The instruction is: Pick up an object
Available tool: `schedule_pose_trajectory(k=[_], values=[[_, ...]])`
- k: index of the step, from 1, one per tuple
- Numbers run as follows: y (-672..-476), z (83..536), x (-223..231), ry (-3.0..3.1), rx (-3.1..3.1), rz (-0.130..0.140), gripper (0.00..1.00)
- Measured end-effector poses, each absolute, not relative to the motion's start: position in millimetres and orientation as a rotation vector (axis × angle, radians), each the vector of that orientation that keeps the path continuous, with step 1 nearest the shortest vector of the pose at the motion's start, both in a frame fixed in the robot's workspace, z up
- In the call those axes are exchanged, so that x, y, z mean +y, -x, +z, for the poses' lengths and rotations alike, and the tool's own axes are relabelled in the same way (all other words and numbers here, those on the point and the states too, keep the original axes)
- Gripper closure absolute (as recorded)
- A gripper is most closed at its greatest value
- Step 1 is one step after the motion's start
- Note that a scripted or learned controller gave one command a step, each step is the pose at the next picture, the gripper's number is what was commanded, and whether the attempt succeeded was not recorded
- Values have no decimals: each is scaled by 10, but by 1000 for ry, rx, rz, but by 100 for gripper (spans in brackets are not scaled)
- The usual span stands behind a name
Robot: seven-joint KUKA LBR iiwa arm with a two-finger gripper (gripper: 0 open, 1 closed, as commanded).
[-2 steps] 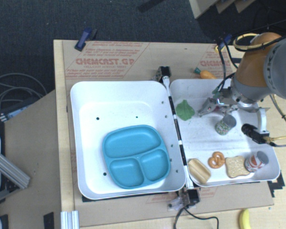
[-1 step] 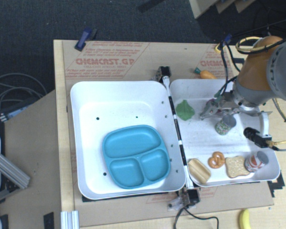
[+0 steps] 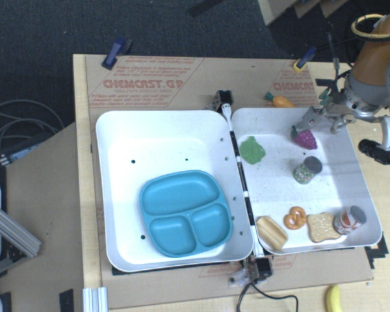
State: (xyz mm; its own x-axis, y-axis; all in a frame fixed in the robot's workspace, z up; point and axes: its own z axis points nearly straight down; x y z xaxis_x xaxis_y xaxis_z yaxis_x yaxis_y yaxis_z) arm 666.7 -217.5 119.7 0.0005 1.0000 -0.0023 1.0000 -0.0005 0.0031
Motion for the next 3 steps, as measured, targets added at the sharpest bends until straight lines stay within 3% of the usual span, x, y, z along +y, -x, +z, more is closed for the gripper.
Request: schedule_pose_trajectory(k=[1,2,3], values=[[-6666,843,-1640,-2222,2224,1,0],[-6674,958,-1647,-2218,2222,2,100],[-6254,1636,-1141,-2220,2223,2,100]])
